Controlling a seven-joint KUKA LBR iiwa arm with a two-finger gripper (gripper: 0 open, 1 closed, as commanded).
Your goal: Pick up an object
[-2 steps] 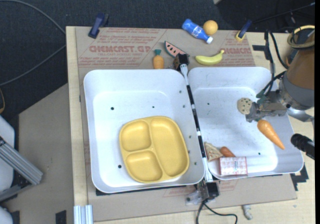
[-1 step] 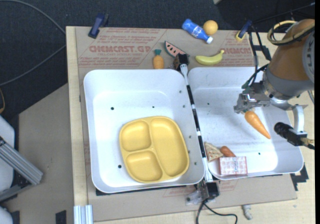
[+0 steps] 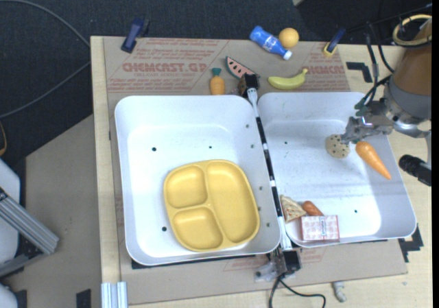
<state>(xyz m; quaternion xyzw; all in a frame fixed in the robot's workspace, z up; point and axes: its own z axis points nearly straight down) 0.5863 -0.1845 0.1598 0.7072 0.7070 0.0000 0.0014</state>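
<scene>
The right bin (image 3: 384,221) holds a round brown cookie (image 3: 337,146), an orange carrot (image 3: 374,158), a wedge of sandwich (image 3: 291,208), a small sausage (image 3: 313,207) and a pink box (image 3: 320,228). My gripper (image 3: 358,128) hangs low over the bin's upper right part, just above the gap between the cookie and the carrot's thick end. Nothing shows as held in it. The arm comes in from the right edge.
In the left bin (image 3: 137,128) lies a yellow divided plate (image 3: 210,204). On the board behind the bins lie a banana (image 3: 287,80), a blue bottle (image 3: 269,42), an orange ball (image 3: 289,37), a watermelon slice (image 3: 237,66) and a small orange toy (image 3: 217,84).
</scene>
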